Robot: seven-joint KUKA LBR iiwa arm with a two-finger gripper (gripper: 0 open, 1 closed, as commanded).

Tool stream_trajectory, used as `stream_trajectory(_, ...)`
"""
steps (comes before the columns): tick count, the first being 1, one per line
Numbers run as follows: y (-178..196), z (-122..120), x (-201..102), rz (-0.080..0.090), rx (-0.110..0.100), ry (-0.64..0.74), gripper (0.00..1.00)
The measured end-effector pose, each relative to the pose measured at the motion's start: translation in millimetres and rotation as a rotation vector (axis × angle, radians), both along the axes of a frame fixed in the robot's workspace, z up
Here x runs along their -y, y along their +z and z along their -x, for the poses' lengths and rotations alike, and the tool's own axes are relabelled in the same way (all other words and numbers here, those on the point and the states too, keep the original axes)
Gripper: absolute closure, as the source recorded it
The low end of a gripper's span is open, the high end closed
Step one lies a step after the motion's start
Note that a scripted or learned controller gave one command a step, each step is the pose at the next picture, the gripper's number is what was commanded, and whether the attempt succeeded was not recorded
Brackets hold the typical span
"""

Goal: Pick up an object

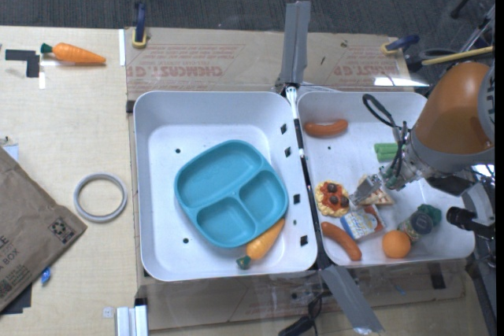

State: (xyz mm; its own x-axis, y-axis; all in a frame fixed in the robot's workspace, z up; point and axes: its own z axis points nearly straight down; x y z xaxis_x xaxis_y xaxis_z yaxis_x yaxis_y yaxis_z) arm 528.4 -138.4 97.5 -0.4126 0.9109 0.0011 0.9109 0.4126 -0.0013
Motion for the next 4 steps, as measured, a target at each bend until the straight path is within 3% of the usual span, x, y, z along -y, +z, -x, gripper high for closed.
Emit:
stream_trajectory(1,10,-1,1,0.0,0.002,-0.005,1.0)
stream_trajectory(2,124,28,4,0.002,0.002,-0.177,1.0)
stream_trajectory(3,148,16,6,0.002,0.001,-0.25,1.0)
stream_trajectory(4,124,-20,-39,0.002,-0.001,-0.355,1.0)
